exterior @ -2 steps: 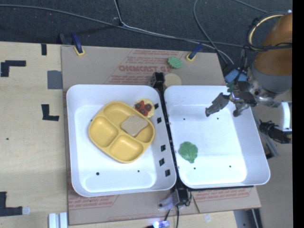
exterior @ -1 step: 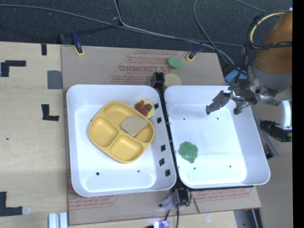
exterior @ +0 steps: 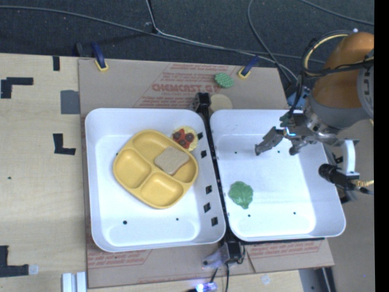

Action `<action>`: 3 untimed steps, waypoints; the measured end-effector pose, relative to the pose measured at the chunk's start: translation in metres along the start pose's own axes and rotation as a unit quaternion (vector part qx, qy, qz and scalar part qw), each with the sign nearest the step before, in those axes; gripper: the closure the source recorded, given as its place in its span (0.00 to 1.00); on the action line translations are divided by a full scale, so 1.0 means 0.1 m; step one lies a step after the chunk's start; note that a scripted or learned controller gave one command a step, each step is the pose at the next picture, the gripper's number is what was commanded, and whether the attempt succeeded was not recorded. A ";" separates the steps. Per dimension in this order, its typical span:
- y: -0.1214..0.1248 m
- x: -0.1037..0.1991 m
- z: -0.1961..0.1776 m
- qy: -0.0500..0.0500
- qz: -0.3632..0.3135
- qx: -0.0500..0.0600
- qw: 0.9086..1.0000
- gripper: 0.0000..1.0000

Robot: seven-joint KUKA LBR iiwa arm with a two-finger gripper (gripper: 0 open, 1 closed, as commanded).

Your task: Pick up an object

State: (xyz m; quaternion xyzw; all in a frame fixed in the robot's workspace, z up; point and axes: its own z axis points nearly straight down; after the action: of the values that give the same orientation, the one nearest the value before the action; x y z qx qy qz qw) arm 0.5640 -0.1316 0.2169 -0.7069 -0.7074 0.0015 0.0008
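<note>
A green leafy toy, like a lettuce piece (exterior: 240, 194), lies in the right bin (exterior: 325, 224) near its left wall. A yellow divided plate (exterior: 135, 163) sits in the left bin (exterior: 103, 218) with a tan bread slice (exterior: 171, 159) on it and a small red berry cluster (exterior: 184, 138) at its upper right rim. My gripper (exterior: 281, 142) hovers over the upper part of the right bin, up and to the right of the lettuce. Its two dark fingers (exterior: 266, 144) are spread apart with nothing between them.
A small green round item (exterior: 223, 79) lies on the cardboard behind the bins, beside a blue and yellow clamp (exterior: 246, 70). A black divider strip (exterior: 209, 169) runs between the bins. Cables cross the dark floor at the back.
</note>
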 end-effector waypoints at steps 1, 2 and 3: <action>0.03 -0.08 0.48 0.000 0.000 0.001 1.000 0.00; 0.04 -0.16 0.96 0.000 0.000 0.001 1.000 0.00; 0.05 -0.14 0.84 0.001 -0.001 0.000 1.000 1.00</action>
State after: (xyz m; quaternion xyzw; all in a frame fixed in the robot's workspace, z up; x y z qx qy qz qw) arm 0.5690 -0.1456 0.1332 -0.7060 -0.7082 0.0008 0.0013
